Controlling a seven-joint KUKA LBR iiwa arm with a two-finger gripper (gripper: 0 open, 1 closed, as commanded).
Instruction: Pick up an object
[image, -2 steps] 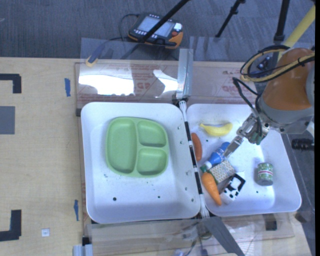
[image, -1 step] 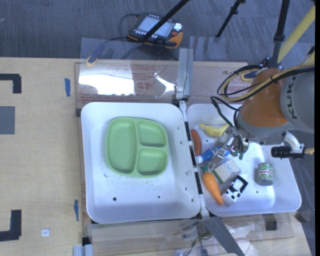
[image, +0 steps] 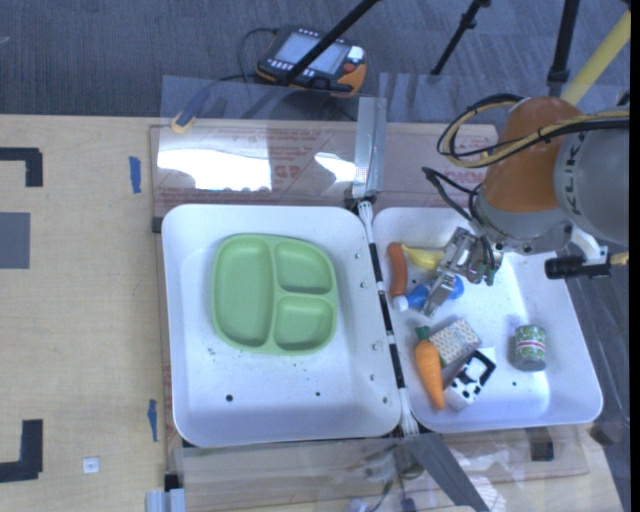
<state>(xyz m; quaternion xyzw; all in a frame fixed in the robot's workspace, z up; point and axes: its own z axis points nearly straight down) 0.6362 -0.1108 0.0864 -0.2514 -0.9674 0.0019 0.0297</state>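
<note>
Over the right bin (image: 560, 400), in the middle right of the frame, the gripper (image: 445, 285) is reaching down into a small heap of toys. Its tip is sitting right at a blue thing (image: 447, 290) and just beside a yellow thing (image: 422, 258). I cannot tell from this view how the pincer is set, and I cannot tell if anything is caught in it.

I am judging that the arm is at the grab step, going for the blue thing or the yellow one. Next it is needing to close on just one toy and lift straight up, because the toys there are lying close together and a second one could get dragged along.

Other toys are lying in the same bin. An orange tube (image: 398, 268) is resting near the bin's left wall. A carrot (image: 429, 372) is lying lower down, next to a speckled block (image: 455, 340) and a black and white toy (image: 470, 378). A little can (image: 529, 346) is standing alone toward the right.

At the left, the other bin (image: 190, 400) is holding a green tray (image: 272, 293).

The can is wearing a label, but it is too small to read. Some red print is showing on the board behind the bins, and it is too blurry to read too.
</note>
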